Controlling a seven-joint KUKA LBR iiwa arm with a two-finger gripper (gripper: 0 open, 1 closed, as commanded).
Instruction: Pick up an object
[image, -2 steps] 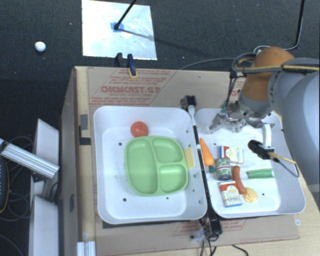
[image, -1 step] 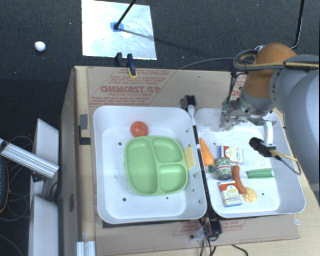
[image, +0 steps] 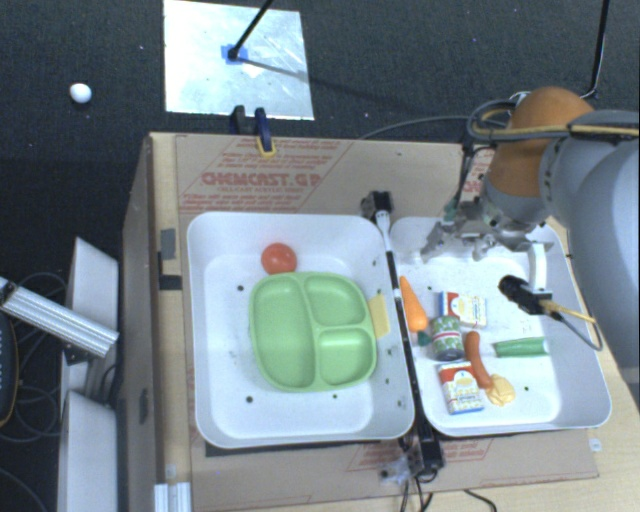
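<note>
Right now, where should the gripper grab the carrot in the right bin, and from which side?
Grip the carrot across its thick middle, coming straight down from above. It lies flat, pointing lengthwise along the divider side of the right bin, so the fingers should probably close across its width; the green can crowds its lower end.

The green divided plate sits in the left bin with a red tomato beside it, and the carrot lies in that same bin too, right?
Not quite. The camera view shows the carrot in the right bin. The green divided plate and tomato are in the left bin.
</note>
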